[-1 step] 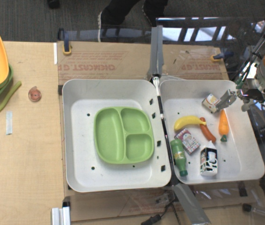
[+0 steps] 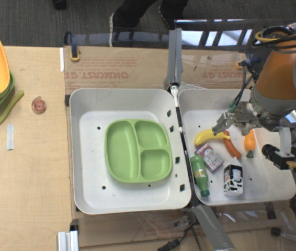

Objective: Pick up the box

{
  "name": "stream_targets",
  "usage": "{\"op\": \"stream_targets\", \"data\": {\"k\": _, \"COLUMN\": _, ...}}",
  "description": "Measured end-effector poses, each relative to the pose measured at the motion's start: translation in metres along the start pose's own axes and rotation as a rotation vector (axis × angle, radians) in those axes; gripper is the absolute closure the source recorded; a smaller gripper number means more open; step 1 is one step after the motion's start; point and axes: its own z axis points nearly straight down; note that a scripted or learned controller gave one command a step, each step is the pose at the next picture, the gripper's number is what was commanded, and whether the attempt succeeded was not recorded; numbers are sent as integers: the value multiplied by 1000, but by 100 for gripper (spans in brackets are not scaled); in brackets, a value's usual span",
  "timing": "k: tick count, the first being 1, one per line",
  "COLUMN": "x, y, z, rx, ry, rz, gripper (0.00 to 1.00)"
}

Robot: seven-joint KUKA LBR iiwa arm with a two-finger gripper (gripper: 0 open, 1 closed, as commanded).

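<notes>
The end effector point(image 2: 224, 124) hovers just above the banana point(image 2: 208, 136), near the box point(image 2: 209, 157); grip state unclear.

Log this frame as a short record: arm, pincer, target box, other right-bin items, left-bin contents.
arm: reaches in from the right, over the right bin
pincer: above the banana, nothing visibly between it
box: small, pinkish, lying in the right bin, apart from the pincer
other right-bin items: green bottle, black-and-white carton, carrot, orange piece
left bin: green divided plate
</notes>
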Motion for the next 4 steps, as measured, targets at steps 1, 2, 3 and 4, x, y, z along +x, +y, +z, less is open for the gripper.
{"op": "stream_targets", "data": {"k": 1, "x": 18, "y": -13, "z": 51, "rx": 0, "ry": 0, "rz": -21, "gripper": 0}}
{"op": "stream_targets", "data": {"k": 2, "x": 17, "y": -32, "z": 70, "rx": -23, "ry": -3, "rz": -187, "gripper": 0}}
{"op": "stream_targets", "data": {"k": 3, "x": 17, "y": -32, "z": 70, "rx": -23, "ry": -3, "rz": -188, "gripper": 0}}
{"op": "stream_targets", "data": {"k": 4, "x": 6, "y": -27, "z": 19, "rx": -3, "ry": -1, "rz": -121, "gripper": 0}}
